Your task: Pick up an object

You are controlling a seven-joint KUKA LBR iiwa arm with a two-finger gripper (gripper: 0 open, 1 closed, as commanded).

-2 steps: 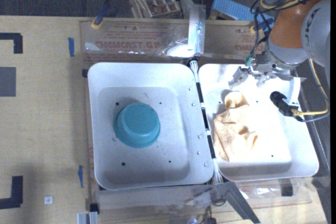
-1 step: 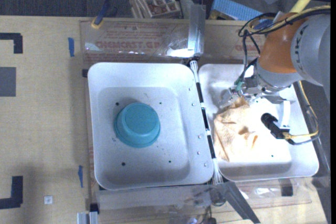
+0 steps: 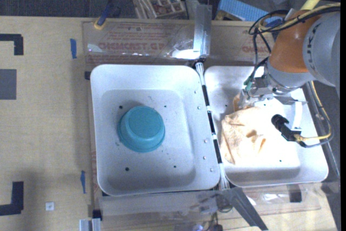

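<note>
Beige cloth (image 3: 246, 135) in right bin (image 3: 313, 167), just below fingers (image 3: 244, 99)

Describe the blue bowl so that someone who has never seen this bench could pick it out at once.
Two shallow white bins sit side by side; take the left bin, the one away from the arm. Near its middle sits the blue bowl, upside down. It is round and teal-blue, unlike the crumpled pale cloth lying in the right bin.
</note>
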